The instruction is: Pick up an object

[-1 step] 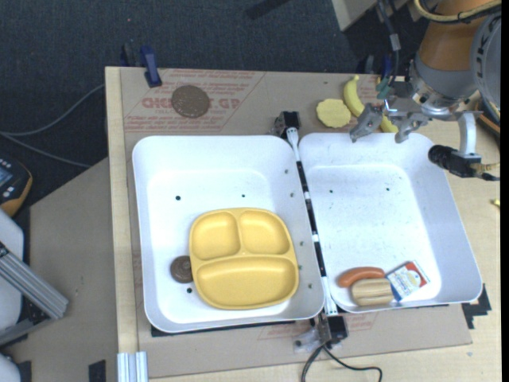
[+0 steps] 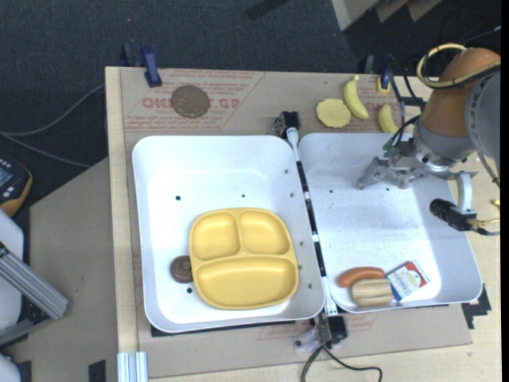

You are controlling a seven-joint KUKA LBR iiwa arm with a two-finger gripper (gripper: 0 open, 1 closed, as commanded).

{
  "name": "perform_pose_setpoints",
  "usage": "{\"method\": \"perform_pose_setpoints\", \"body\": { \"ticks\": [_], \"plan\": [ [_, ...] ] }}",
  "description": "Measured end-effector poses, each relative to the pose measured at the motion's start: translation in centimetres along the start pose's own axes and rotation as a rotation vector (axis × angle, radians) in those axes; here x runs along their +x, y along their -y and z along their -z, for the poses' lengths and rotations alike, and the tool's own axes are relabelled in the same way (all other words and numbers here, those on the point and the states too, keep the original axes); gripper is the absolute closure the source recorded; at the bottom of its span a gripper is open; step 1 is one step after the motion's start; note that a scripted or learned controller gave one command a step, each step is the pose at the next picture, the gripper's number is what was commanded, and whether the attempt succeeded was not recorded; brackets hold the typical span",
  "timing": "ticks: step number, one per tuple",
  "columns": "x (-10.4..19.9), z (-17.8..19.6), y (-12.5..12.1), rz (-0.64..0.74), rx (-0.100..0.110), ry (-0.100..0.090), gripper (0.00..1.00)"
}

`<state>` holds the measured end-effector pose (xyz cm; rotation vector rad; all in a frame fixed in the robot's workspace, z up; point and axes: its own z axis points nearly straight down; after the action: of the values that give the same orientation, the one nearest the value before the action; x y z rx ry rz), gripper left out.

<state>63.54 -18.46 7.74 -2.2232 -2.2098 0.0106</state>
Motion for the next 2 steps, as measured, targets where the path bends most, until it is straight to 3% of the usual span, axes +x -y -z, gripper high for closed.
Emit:
{"method": "perform_pose_setpoints", "body": {
  "ticks": [1, 2],
  "plan": [
    [1.5, 0.6, 6.2, 0.004, -0.002, -0.003, 0.0],
    [-2.5, 0.6, 12.8, -0.001, -0.003, -0.001, 0.0]
  ]
}}
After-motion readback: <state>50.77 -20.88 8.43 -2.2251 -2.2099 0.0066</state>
